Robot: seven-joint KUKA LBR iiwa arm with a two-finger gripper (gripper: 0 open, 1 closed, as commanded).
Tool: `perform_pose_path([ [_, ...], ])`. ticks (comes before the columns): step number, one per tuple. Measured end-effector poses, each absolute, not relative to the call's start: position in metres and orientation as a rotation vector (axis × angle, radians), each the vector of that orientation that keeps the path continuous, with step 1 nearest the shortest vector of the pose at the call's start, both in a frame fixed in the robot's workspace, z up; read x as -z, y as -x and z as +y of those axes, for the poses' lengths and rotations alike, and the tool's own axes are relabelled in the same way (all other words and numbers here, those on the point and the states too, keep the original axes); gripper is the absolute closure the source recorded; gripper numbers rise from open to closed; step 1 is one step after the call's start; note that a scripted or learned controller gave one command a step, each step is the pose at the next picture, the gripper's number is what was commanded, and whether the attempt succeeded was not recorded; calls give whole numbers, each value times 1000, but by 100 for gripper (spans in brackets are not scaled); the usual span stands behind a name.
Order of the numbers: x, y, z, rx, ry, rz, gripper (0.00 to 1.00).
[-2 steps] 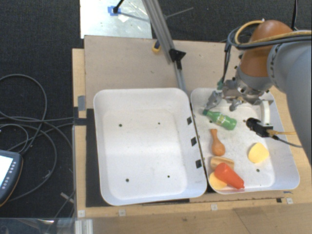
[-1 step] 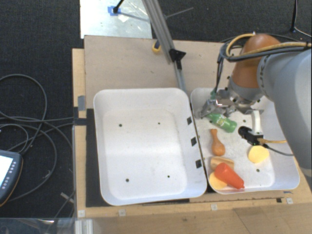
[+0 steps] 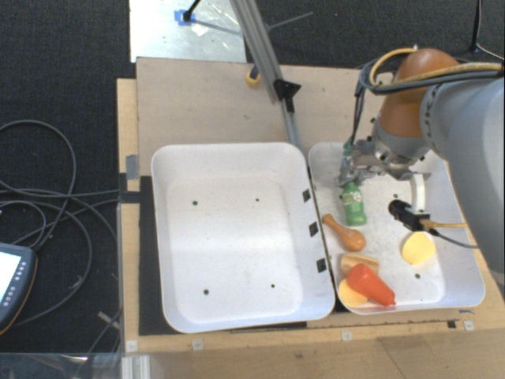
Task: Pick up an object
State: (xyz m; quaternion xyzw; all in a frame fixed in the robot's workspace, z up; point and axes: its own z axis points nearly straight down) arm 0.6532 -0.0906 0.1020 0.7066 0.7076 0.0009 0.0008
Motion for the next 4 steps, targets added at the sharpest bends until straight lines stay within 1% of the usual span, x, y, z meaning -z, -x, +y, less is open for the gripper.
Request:
perform_pose_path([
  [1,-163,-648,-86,-8,-2214,2222,100],
  [2,-225,-658,-84,-10,-2209,2224,100],
  [3,-247,-659,-84,-5,-2212,2226,100],
  [4,-236,-638,-41,-1,-2212,2232,100],
])
